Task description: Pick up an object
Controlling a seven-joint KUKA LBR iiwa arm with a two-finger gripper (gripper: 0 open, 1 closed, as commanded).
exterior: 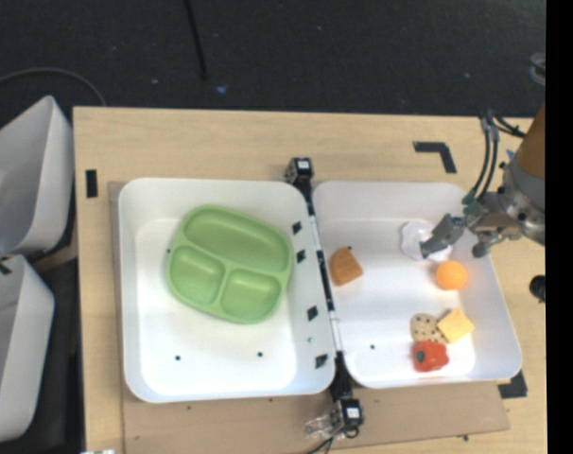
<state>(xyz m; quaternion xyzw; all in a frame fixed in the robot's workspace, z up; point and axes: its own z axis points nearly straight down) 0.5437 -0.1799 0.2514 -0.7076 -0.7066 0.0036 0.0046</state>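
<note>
In the right bin (381, 206), my gripper (461, 242) hangs at the far right with its two fingers spread, so it is open with nothing between them. An orange ball (451, 274) lies just below and in front of the fingers, apart from them. A small white object (413, 238) sits next to the left finger (442, 236). A brown bread-like piece (345, 267) lies near the bin's left wall. At the front right a speckled tan cookie (422, 327), a yellow block (456, 326) and a red item (430, 356) cluster together.
The left bin (145, 348) holds a green divided plate (230, 264). A divider with black clips (317, 282) separates the two bins. The arm's wrist and cables (513, 187) stand over the right bin's far right corner. White containers (17, 206) sit off the bench at left.
</note>
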